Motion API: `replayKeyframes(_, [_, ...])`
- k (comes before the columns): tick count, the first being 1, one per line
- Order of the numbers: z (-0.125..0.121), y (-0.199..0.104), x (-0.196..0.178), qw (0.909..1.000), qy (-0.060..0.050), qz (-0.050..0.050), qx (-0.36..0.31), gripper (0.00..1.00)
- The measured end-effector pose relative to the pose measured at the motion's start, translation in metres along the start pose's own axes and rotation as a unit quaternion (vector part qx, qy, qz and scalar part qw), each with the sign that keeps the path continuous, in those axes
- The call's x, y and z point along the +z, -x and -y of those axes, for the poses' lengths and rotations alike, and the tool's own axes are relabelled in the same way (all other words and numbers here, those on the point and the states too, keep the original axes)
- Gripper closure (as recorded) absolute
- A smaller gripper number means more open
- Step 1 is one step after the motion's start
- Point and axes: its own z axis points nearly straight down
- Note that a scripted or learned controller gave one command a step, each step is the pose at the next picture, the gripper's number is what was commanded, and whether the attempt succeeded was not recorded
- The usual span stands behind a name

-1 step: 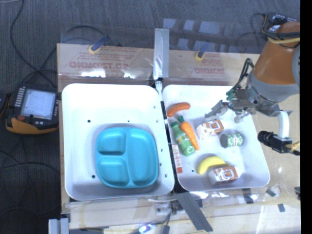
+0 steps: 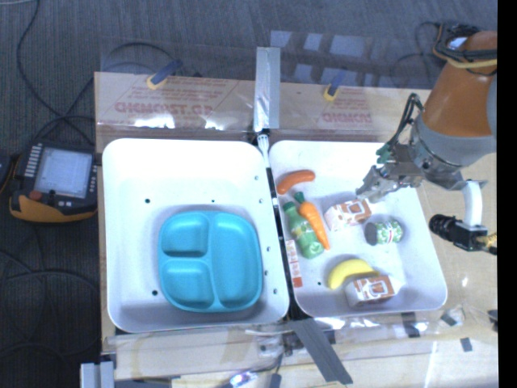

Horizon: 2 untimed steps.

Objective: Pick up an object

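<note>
The right bin (image 2: pixel 420 217) holds several toy foods: an orange sausage (image 2: pixel 295 180), a carrot (image 2: pixel 313 222), a green bottle (image 2: pixel 302 231), a white and orange carton (image 2: pixel 348 214), a dark round ball (image 2: pixel 384 232), a banana (image 2: pixel 349 271) and a second carton (image 2: pixel 371 289). My gripper (image 2: pixel 378 184) hangs over the right bin's upper right part, just above and right of the white and orange carton. Nothing shows between its fingers.
The left bin (image 2: pixel 129 217) holds a blue divided plate (image 2: pixel 212 259). A black and orange handheld pendant (image 2: pixel 52 180) lies left of the bench. Cardboard panels stand behind both bins. A black fitting (image 2: pixel 454 230) sticks out at the right bin's right side.
</note>
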Motion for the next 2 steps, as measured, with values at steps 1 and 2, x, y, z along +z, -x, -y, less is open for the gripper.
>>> replayKeyframes(1, [0.0, 0.0, 0.0, 1.0, 0.0, 0.0, 0.0, 0.0])
replayKeyframes(2, [-0.05, -0.021, 0.095, 0.9999, 0.001, 0.002, 0.012, 0.0])
